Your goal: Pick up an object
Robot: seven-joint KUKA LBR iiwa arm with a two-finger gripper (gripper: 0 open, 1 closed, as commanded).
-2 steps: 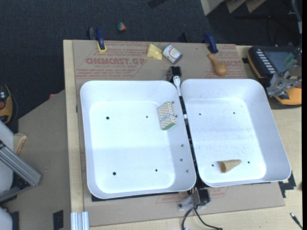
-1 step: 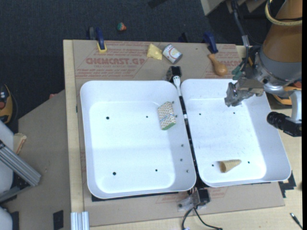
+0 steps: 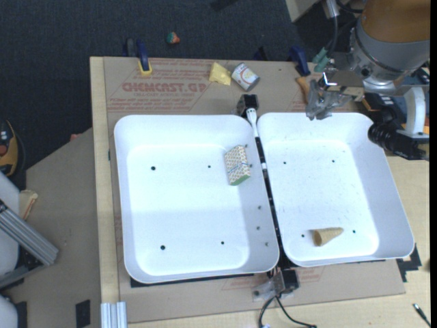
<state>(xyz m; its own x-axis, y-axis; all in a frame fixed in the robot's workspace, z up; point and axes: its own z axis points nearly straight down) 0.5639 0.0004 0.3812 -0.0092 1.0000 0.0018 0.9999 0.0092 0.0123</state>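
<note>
A tan cone-shaped object (image 3: 326,236) lies near the front of the right bin (image 3: 382,183). A small patterned green-and-white block (image 3: 237,165) rests in the left bin (image 3: 136,149), close to its right wall. My gripper (image 3: 318,108) hangs over the back rim of the right bin, well away from both objects. Nothing shows between its fingers.
On the cardboard behind the bins lie a yellow piece (image 3: 220,74) and a small white box (image 3: 245,76). Blue clamps (image 3: 143,55) hold the board's back edge. A black clip (image 3: 248,104) sits where the bins meet at the back. Cables lie at the right.
</note>
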